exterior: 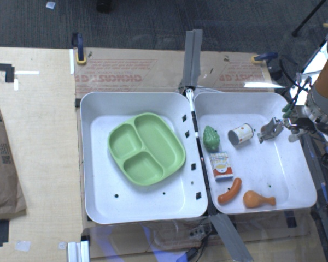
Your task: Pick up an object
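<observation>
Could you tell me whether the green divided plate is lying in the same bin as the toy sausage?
No, the green divided plate lies alone in the left bin, while the toy sausage lies in the right bin.

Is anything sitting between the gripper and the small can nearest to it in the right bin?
Nothing visible does. The gripper is over the right bin, just right of the small can, with bare bin floor in the gap between them. The green broccoli toy, carton, sausage and chicken leg lie left of or below that line.
</observation>
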Motion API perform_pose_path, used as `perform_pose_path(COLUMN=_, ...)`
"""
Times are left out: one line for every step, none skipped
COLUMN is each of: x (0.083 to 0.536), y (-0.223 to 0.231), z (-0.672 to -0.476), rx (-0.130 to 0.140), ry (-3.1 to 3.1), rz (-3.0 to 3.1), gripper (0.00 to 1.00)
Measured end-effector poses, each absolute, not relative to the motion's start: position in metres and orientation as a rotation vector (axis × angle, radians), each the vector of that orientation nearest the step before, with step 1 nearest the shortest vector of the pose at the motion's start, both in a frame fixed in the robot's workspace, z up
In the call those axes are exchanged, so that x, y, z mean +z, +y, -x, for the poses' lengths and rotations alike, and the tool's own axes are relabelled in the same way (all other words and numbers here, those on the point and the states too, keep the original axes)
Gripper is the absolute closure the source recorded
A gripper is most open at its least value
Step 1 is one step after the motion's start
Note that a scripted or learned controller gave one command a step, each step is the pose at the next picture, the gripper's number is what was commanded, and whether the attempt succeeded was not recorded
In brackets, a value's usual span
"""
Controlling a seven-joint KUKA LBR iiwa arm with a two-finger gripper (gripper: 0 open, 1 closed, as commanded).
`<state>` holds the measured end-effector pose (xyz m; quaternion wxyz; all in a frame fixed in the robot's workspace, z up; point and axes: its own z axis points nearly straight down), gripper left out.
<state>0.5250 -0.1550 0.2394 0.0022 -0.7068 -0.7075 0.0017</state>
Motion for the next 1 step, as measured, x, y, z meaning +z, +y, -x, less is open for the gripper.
perform_pose_path(x=0.0977, y=-0.0958, z=-0.4919, rx=0.000, ry=-2.342, rz=2.092, gripper=0.00)
